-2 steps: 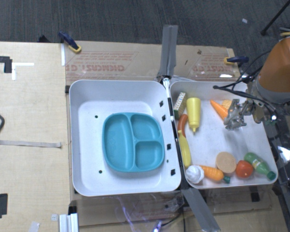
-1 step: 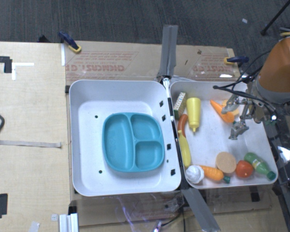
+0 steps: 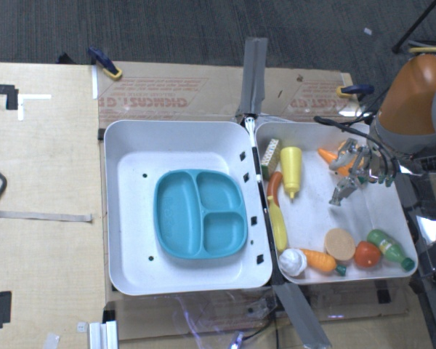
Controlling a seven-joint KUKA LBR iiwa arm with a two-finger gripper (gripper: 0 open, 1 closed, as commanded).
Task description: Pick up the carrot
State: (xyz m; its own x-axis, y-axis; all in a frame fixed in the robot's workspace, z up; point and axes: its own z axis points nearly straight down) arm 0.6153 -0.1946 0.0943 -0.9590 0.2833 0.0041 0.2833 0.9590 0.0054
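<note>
Glossy plastic carrot (image 3: 321,259), smooth white bin (image 3: 378,217) — matt teal tray (image 3: 201,214)

Colour reference for your bins
You see an orange carrot (image 3: 321,259), a yellow mustard bottle (image 3: 291,169), a red tomato (image 3: 367,253), and a teal divided plate (image 3: 201,214) in white bins (image 3: 123,195).

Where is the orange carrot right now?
The orange toy carrot with the green tip lies near the front edge of the right white bin, between the white ball-like toy and the tan round disc.
</note>
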